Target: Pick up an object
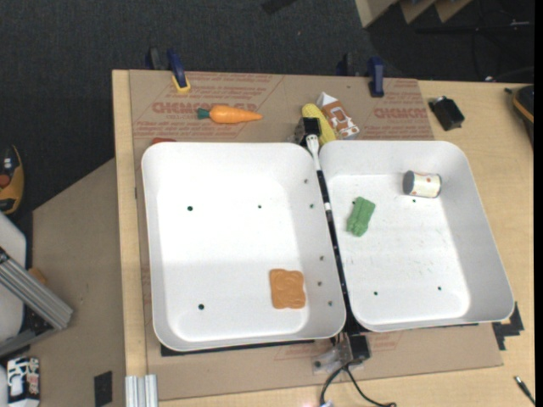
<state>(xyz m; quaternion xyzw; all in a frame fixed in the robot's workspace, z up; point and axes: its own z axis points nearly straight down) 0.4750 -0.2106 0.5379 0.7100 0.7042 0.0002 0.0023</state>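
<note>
The left bin [170, 227] holds an orange waffle [288, 288] near its front right corner, with wide bare floor behind. A toy carrot [229, 115] lies on the bench beyond. The right bin [475, 253] holds a green block [361, 216] near its left wall and a small cylinder [422, 184] toward the back. The claw's state cannot be told.

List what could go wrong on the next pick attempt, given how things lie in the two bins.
1. The orange waffle-like piece lies flat on the left bin floor, so fingers may slide over it.
2. The small cylinder in the right bin lies on its side and could roll away when nudged.
3. The green piece sits near the wall between the bins, leaving little room there.
</note>
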